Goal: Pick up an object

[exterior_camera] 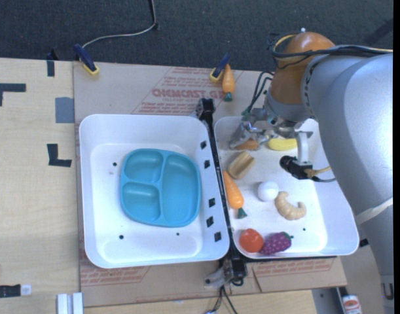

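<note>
past the grapes (276, 243), tomato (251, 239), croissant (290, 206) and egg (268, 190), at the right bin's (330, 231) far end, my gripper (252, 131) hangs over a bread piece (245, 145); jaws' state unclear. i'd centre over it, then descend straight.

The grey arm (357, 110) reaches in from the right, its orange band (298, 67) above the wrist, bent steeply downward; the gripper (252, 135) hangs low at its end, pointing down and slightly leftward
</note>
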You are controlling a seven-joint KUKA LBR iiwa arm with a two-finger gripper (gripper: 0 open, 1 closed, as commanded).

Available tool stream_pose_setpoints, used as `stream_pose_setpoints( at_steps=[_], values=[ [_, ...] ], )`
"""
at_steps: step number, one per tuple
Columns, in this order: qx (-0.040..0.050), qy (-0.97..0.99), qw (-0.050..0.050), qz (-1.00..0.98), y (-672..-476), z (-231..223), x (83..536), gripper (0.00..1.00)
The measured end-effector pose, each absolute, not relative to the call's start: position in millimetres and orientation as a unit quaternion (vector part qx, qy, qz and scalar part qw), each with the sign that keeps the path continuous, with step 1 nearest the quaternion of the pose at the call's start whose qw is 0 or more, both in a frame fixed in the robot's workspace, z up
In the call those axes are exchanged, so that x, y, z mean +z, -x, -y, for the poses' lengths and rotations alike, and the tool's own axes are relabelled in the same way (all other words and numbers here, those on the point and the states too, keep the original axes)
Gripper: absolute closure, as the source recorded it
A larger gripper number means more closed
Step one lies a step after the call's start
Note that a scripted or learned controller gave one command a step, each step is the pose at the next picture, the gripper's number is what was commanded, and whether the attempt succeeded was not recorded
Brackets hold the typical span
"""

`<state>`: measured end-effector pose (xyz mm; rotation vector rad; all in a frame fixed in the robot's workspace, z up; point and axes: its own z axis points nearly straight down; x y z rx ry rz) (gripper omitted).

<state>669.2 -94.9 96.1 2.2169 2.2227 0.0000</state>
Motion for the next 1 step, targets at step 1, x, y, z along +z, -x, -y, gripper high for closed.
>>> stream_pose_setpoints(
  at_steps=[1],
  values=[
    [0.0004,-0.706,0.0,-0.708,-645.3,38.0,184.8,1.0]
  ],
)
